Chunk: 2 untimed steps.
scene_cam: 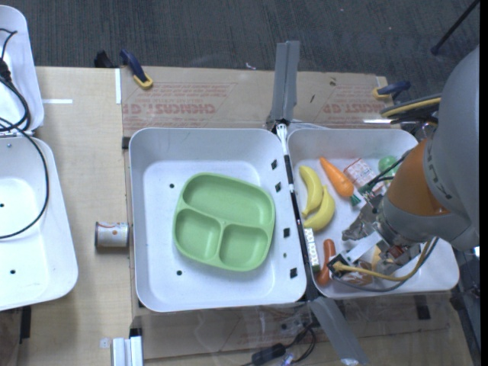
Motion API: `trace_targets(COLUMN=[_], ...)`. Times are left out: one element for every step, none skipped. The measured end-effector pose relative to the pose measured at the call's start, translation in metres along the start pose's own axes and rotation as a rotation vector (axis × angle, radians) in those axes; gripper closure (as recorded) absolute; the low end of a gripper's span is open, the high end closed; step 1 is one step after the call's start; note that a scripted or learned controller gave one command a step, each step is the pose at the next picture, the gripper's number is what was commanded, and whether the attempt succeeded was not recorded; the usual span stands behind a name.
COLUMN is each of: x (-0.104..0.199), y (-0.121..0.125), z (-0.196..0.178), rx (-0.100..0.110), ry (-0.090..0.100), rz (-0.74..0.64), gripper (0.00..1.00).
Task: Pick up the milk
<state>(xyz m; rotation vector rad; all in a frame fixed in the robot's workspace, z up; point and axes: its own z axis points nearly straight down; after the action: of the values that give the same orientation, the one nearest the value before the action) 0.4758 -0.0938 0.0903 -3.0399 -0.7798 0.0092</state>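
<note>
- Lower right of the frame, the arm (427, 189) bends down into the right bin (358, 133), and the gripper (364, 239) is low among the clutter in the bin's lower half.
- How far the gripper is open cannot be told, because the wrist and loose cables hide it. Nothing can be seen in its hold.
- The milk (357, 170) appears to be the small white-and-red carton in the upper middle of the right bin. It lies just right of the carrot (336, 176) and left of a green item (387, 163). The label is too small to read, so this is a judgement.
- By that reading, the gripper is below the carton and apart from it, nearer the sausage (328, 254) at the bin's lower left.
- To do the step well, the gripper likely has to move toward the top of the frame and centre over the carton before it descends.
- The carrot touches or nearly touches the carton, so closing across the carton's free sides should avoid catching the carrot too.
- The banana (314, 197) lies further left, probably out of the way.
- The left bin (198, 132) holds a green plate (225, 222) that plays no part in the task.
</note>
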Motion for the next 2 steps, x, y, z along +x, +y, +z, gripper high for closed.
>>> trace_targets(x=[-0.001,0.042], y=[0.000,-0.073], z=[-0.008,-0.100], rx=[0.003,-0.003], ry=[-0.004,0.001], rz=[-0.003,0.210], gripper=[1.00,1.00])
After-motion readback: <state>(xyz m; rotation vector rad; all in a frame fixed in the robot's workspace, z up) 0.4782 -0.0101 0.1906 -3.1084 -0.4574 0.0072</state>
